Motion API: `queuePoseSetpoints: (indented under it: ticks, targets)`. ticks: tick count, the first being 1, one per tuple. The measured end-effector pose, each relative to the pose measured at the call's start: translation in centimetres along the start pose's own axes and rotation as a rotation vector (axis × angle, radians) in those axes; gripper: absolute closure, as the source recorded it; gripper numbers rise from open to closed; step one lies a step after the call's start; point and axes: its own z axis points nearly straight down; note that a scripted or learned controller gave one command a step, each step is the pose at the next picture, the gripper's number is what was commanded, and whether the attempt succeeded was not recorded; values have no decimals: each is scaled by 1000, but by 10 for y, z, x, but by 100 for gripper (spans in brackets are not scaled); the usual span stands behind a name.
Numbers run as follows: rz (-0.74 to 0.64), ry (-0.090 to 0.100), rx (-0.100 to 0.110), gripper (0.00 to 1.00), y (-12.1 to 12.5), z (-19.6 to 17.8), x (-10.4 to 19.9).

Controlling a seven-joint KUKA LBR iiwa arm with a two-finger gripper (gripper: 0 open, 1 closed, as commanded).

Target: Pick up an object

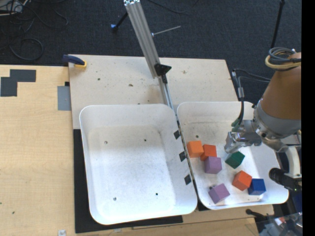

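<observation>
Gripper hovers low in right bin, just above green block; finger state can't tell. Nothing lifted yet; grasp remains.

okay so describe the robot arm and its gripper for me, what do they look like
The arm is a thick rounded body, orange-brown on its upper section and grey below. A coil of pale cable sits on top of it, and a thin dark cable hangs beside it. The gripper is a small, boxy metallic grey unit, much narrower than the arm.
</observation>
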Motion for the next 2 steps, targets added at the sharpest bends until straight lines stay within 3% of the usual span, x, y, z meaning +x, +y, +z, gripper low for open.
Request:
queuePoseSetpoints:
  ticks: [2]
  targets:
    - [-1, -1, -1, 100, -5, 7, 106]
